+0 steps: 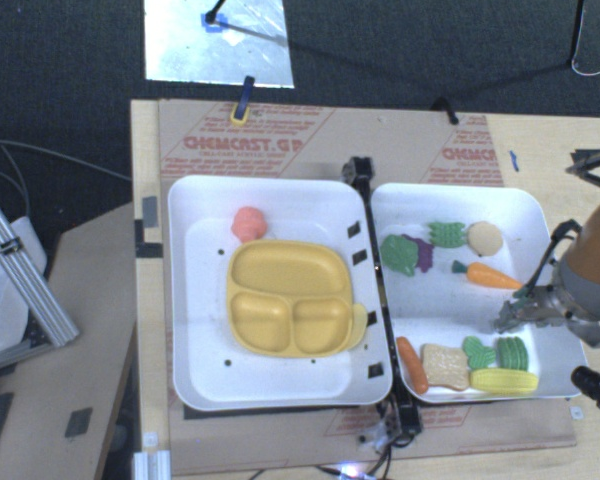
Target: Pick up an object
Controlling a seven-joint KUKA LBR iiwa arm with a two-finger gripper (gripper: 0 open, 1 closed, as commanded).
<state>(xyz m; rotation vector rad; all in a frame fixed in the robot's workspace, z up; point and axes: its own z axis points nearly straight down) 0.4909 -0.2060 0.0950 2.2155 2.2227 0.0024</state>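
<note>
The arm (590, 268) runs off the right edge, so most of it is cut away. Its gripper (515, 316) is small and dark over the right bin (450, 200); finger spacing is unreadable.

A robotics lab: cardboard-topped bench (280, 138), aluminium framing (20, 278), loose cables (40, 158), dark carpet (60, 48).

Grey arm (592, 268) low at the right, wrist downward, pincer (515, 315) angled left.
</note>
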